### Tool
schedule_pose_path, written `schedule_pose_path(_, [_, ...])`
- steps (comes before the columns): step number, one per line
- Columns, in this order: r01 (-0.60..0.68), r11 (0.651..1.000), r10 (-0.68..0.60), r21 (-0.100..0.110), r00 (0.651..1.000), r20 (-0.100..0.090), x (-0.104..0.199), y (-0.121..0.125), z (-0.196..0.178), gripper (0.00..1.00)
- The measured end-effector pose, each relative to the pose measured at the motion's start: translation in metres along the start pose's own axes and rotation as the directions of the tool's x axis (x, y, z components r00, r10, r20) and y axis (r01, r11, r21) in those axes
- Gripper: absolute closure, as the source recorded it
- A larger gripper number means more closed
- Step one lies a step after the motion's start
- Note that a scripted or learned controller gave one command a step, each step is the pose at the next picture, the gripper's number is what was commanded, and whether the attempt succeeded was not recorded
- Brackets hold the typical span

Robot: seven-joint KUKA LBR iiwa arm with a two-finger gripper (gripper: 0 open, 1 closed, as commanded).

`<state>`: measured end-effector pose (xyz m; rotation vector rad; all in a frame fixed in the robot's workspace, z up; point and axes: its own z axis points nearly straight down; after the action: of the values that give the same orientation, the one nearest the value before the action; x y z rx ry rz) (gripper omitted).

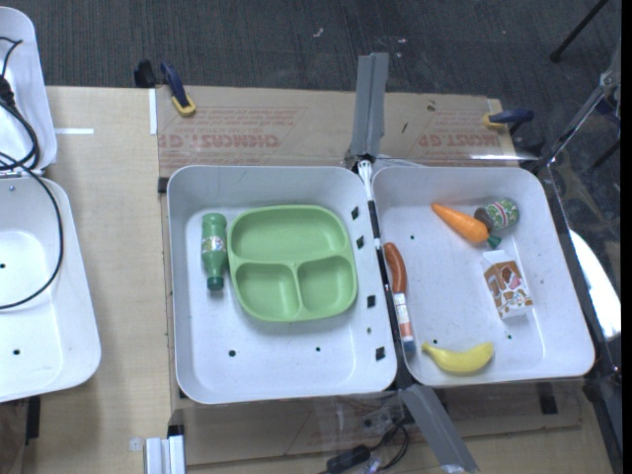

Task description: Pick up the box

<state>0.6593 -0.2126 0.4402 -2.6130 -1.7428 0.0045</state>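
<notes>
The box [508,286] is a small white carton with a brown and red picture on its top face. It lies flat in the right part of the right bin [443,289], near that bin's right wall. It touches no other object; bare bin floor lies to its left and below it.
In the right bin an orange carrot [459,222] and a green can [497,213] lie just above the box. A banana [458,357] lies at the front, and a sausage [395,265] and a pen [404,322] along the left wall. The left bin [197,354] holds a green divided plate [293,262] and a green bottle [214,250].
</notes>
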Motion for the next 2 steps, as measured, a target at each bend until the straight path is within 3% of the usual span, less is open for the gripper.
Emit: schedule_pose_path(2, [-0.119,0.993,0.119,0.000,0.993,-0.001,-0.0001,0.0005,-0.0001,1.00])
